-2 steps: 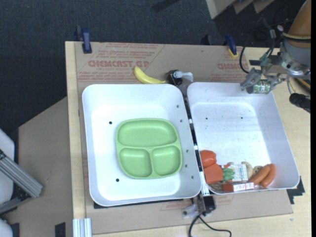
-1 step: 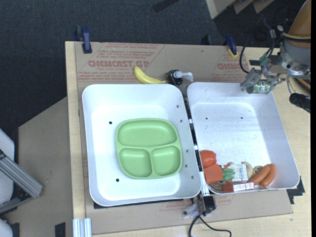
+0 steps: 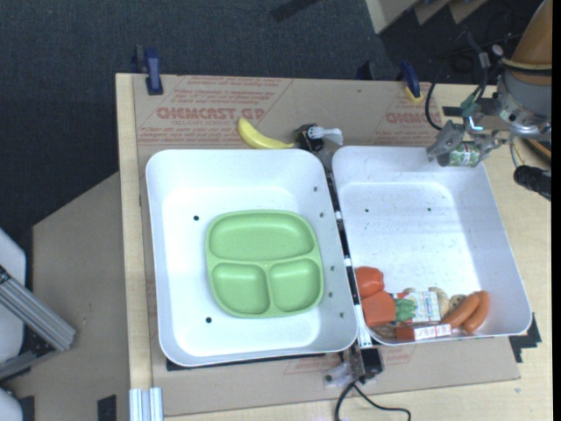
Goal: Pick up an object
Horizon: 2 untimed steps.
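Note:
My gripper (image 3: 459, 150) hangs over the far right corner of the right bin (image 3: 421, 209), below the grey wrist with its orange band. A small greenish bit shows at its tip, and I cannot make out what it is. The loose objects lie heaped in the near corner of that bin: a red pepper (image 3: 369, 280), an orange-red block (image 3: 379, 309), a white printed packet (image 3: 422, 305) and an orange sausage-shaped piece (image 3: 470, 312). The gripper is well away from this heap, toward the back.
The left bin (image 3: 175, 191) holds a green divided plate (image 3: 263, 263). A yellow banana (image 3: 261, 138) and a small black-and-white object (image 3: 318, 136) lie on the cardboard behind the bins. Cables run beside the arm at the right.

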### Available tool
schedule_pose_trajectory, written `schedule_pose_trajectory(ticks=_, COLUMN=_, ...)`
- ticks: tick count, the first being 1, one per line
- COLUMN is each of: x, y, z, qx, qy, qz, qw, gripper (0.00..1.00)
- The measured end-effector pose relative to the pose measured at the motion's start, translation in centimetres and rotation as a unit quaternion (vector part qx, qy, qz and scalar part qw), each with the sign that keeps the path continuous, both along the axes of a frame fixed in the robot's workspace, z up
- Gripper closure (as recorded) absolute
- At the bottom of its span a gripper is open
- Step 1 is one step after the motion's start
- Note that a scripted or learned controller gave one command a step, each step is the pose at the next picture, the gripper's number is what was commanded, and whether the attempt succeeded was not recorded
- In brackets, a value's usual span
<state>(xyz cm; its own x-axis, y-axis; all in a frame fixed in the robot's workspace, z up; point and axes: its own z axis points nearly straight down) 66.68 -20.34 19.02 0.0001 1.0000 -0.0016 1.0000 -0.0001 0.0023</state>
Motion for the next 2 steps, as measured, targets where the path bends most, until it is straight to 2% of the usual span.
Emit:
schedule_pose_trajectory(ticks=1, x=0.0, y=3.3, z=-0.9, qx=0.0010, qy=0.002, qz=0.001, qw=1.0000, gripper=0.00)
schedule_pose_trajectory(ticks=2, x=-0.1, y=-2.4, z=-0.8, qx=-0.0008, qy=0.000, qz=-0.002, qw=1.0000, gripper=0.00)
